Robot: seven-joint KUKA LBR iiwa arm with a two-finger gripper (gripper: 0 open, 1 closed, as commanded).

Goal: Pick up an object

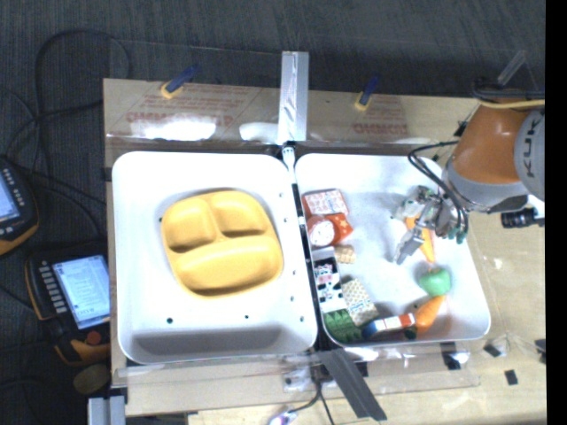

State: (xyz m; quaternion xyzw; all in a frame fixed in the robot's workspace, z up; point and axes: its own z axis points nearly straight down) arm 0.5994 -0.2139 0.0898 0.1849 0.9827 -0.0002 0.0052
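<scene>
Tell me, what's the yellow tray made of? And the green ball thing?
The yellow tray looks like smooth moulded plastic: even colour, soft sheen, rounded compartments. The green round thing also looks like plastic, maybe a toy fruit, but it is too small to be sure.

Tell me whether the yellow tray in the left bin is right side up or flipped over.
Right side up. The yellow tray lies flat in the left bin with its three recessed compartments facing up.

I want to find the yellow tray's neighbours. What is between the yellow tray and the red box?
In the camera view, the raised white rims where the two bins meet lie between the yellow tray and the red box.
</scene>
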